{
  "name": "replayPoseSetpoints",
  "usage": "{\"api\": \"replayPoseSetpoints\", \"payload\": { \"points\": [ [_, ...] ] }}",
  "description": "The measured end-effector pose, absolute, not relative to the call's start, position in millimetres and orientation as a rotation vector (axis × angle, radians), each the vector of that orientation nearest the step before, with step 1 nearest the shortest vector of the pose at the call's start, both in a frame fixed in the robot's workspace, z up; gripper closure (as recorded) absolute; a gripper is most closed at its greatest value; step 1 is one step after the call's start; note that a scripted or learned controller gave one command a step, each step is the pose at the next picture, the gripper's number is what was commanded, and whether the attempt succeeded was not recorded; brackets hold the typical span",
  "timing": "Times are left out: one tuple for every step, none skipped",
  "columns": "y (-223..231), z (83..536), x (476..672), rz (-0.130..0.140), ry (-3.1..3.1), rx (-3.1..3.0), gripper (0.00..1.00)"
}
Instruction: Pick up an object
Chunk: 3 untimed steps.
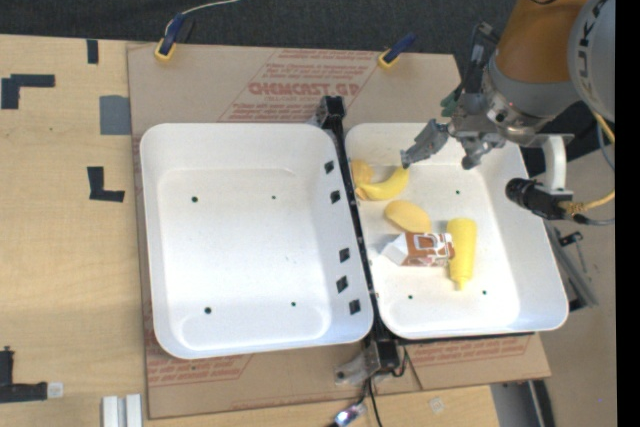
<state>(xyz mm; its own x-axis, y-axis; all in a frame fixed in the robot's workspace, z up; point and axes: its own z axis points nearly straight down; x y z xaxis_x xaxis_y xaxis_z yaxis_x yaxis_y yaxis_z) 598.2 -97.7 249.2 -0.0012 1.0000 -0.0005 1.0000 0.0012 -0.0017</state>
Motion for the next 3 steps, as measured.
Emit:
{"api": "replayPoseSetpoints", "payload": {
  "points": [
    [-35, 180, 476.2, 0.015, -2.213, -2.207, 0.0],
    [-63, 184, 533.6, 0.0, -2.223, -2.222, 0.0],
    [-99, 90, 573.3, 0.006, -2.22, -2.222, 0.0]
  ]
}}
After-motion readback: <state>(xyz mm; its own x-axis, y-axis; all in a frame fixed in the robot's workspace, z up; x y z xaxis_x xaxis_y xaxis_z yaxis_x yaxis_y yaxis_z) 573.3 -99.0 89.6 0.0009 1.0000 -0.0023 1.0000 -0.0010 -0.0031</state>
